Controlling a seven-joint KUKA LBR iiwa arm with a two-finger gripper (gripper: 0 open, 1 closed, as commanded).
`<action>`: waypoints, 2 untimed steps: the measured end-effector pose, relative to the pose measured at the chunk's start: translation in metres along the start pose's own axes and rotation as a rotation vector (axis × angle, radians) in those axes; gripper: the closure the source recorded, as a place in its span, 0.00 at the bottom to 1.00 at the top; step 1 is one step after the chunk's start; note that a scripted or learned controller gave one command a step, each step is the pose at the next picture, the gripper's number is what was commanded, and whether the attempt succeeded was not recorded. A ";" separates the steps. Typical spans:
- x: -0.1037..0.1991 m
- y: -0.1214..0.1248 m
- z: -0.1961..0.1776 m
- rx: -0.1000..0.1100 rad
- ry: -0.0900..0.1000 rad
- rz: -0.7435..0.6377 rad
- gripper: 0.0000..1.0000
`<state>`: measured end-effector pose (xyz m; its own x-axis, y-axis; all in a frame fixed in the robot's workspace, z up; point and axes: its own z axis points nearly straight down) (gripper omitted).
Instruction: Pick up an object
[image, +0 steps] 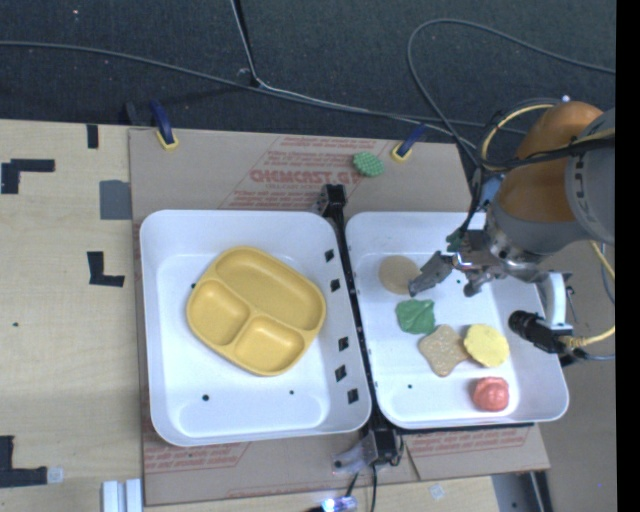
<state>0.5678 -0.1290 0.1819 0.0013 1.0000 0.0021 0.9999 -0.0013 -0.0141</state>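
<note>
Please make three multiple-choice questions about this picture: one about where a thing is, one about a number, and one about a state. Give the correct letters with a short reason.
1. Where does the yellow divided plate lie?
A. in the left bin
B. in the right bin
C. on the cardboard outside the bins

2. How many small items lie in the right bin?
A. two
B. five
C. eight

3. What is the state of the claw?
A. shut on the red piece
B. open, holding nothing
C. shut on the plate

Answers:
1. A, the plate rests inside the left bin.
2. B, there is a tan round piece, a green piece, a tan cracker-like piece, a yellow piece and a red piece.
3. B, its fingers stand apart above the right bin with nothing between them.
</note>
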 end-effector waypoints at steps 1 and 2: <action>0.000 0.003 -0.007 -0.012 -0.002 -0.003 0.00; -0.004 -0.001 0.057 -0.006 -0.002 -0.002 0.00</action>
<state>0.5663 -0.1331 0.1254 -0.0005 1.0000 0.0006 1.0000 0.0005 -0.0079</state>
